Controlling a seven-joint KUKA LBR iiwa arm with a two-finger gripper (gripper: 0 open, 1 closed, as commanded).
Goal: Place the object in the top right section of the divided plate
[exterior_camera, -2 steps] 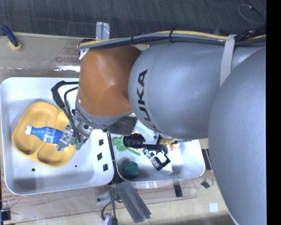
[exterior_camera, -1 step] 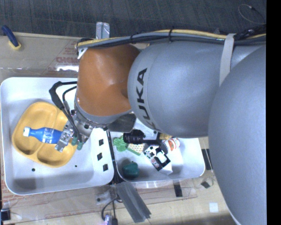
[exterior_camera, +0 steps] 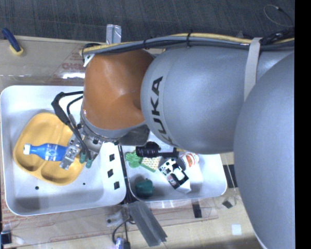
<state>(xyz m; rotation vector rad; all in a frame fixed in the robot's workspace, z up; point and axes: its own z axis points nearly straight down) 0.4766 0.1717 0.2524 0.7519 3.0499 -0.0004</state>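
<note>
Yellow plate [exterior_camera: 33, 134] lies in the left bin [exterior_camera: 10, 191], a blue bottle [exterior_camera: 46, 151] resting across its middle. We see the gripper [exterior_camera: 75, 155] at the bottle's end, probably positioning it; we cannot tell the jaws' state.

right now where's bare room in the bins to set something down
Left bin: bare floor along the bottom edge below the yellow plate, and the top-left corner above it. The plate holds a blue bottle by the gripper. Right bin: crowded with a carton and small toys.
</note>
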